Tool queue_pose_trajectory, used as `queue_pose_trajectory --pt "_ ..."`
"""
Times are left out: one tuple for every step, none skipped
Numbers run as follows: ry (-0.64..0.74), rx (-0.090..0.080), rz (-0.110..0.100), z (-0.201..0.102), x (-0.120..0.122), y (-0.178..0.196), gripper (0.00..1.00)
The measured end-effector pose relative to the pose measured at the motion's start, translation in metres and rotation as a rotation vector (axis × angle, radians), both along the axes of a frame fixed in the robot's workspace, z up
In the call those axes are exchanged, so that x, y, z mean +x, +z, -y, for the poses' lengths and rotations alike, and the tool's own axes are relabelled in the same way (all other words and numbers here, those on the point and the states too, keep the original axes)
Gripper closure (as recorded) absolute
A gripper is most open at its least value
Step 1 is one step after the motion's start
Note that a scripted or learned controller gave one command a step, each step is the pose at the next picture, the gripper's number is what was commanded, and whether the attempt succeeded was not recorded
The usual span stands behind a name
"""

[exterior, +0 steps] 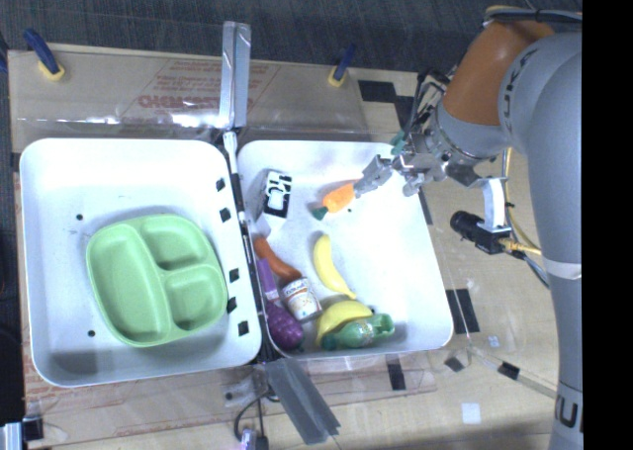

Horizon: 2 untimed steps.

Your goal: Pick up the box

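The box (276, 193) is small, black and white, and lies in the right bin (415, 270) close to its left wall, toward the back. My gripper (382, 173) hangs over the back right part of that bin, well to the right of the box. Its tip is just beside the orange carrot (339, 197), which lies between it and the box. Nothing shows in its grasp.
The right bin also holds a banana (329, 265), an orange piece (275, 260), a purple eggplant (279, 317), a small jar (300, 300), a yellow fruit (341, 316) and a green item (364, 331). A green divided tray (158, 280) lies in the left bin (49, 201).
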<state>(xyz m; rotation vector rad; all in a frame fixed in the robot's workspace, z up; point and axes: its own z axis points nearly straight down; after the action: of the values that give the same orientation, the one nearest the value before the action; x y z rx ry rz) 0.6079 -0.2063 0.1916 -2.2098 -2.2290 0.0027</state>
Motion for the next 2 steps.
queue_pose_trajectory --pt "-0.045 -0.001 0.004 -0.0451 -0.0438 0.2388 0.00" --pt "-0.035 -0.002 0.002 -0.0472 -0.0427 0.2485 1.00"
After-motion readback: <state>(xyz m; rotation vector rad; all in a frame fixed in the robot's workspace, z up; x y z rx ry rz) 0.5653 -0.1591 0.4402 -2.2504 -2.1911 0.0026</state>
